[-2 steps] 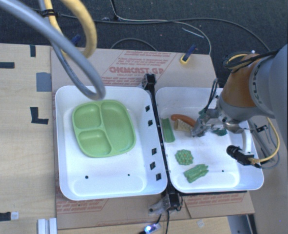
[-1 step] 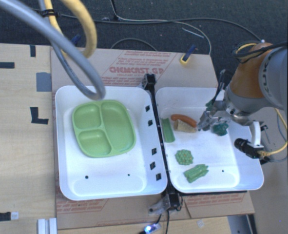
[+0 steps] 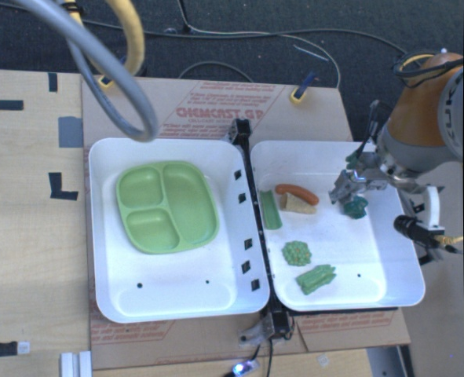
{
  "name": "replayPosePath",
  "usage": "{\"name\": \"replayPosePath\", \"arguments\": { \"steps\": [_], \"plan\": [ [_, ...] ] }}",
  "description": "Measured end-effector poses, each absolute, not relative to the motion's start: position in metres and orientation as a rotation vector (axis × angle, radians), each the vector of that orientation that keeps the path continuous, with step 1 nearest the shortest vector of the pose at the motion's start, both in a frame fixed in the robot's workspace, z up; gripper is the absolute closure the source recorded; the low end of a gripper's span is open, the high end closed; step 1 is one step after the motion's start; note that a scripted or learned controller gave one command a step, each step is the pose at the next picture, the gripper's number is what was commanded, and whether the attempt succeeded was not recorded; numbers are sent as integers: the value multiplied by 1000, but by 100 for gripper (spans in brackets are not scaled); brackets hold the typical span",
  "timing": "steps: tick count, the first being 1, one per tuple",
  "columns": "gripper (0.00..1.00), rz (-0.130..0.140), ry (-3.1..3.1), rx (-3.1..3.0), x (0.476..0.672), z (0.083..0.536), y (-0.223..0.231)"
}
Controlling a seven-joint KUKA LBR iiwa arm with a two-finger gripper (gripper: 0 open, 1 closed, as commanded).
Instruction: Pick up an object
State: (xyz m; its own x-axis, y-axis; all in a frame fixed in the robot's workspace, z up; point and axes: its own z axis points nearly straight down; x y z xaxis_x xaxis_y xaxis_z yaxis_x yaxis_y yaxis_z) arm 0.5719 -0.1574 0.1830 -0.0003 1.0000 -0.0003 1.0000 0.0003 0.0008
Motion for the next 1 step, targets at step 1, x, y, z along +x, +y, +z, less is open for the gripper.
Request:
{"name": "replayPosePath", "arguments": {
  "steps": [1],
  "plan": [
    [100, 2, 2223, 2217, 580, 240, -151]
  ]
}}
